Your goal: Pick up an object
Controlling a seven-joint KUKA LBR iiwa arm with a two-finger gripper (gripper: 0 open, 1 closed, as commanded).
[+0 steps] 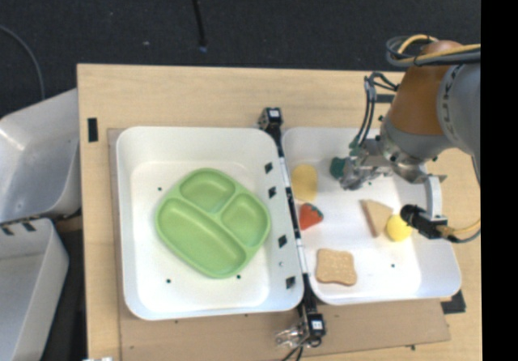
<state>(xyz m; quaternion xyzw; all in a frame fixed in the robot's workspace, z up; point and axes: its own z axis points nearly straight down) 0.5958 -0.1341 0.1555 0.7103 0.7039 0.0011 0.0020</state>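
While reaching from right, arm [421, 108] low over right bin [437, 270] | hand [350, 173] grip: cannot tell

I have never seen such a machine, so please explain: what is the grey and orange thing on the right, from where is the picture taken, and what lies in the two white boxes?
The grey and orange thing is a robot arm. It reaches in from the right, and its gripper, a two-finger hand, hangs over the right bin. Whether the gripper holds anything cannot be seen here. The picture comes from one fixed camera above the wooden bench, looking down at a slant.

The left bin holds a green divided plate. The right bin holds toy food: a yellow piece, a red strawberry, a slice of toast, a tan wedge and a yellow lemon.
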